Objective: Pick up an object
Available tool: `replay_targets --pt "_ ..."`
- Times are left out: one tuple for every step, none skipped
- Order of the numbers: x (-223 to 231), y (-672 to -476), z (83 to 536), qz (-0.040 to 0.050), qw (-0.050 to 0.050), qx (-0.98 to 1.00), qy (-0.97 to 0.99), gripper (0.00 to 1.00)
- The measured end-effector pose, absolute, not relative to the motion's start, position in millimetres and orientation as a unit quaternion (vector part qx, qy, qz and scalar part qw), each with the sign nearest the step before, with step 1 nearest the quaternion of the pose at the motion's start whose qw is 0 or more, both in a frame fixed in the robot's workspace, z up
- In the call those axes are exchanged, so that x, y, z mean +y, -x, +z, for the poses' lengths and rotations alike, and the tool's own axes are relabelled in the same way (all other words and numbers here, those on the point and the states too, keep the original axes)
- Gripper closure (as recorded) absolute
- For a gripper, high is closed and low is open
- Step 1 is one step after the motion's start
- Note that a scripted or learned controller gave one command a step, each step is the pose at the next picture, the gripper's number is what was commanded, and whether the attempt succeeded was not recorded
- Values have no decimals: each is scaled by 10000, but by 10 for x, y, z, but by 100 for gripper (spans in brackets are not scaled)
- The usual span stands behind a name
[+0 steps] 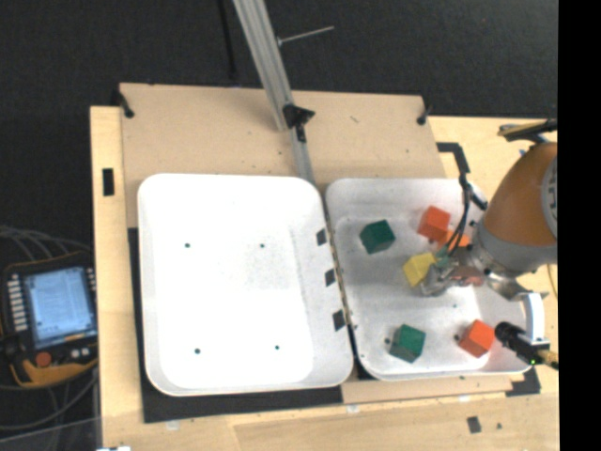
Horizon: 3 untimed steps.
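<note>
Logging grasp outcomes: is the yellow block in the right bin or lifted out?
In: the small yellow block lies on the right white bin's floor beside the tool.

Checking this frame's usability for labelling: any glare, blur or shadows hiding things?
Camera view: the left bin is washed out nearly featureless; blocks in the right bin read clearly with soft shadows; the tool beside the yellow block is slightly blurred.

Place: we see a robotics lab.
Evidence: wooden bench (235, 139) with two white bins (235, 280), teach pendant (52, 313), metal camera pole (268, 50), dark carpet.
</note>
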<state>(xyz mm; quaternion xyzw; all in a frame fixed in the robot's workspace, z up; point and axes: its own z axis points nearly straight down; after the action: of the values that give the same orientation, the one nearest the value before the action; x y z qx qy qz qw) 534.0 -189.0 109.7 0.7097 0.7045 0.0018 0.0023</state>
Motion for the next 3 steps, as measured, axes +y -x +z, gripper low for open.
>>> replay_targets --pt "-1905 -5344 1530 16 28 7074 -7068 100" --pt "-1986 -5387 2153 20 43 7082 -7060 100" --pt "-1999 -5404 2676 18 37 7086 -7056 100"
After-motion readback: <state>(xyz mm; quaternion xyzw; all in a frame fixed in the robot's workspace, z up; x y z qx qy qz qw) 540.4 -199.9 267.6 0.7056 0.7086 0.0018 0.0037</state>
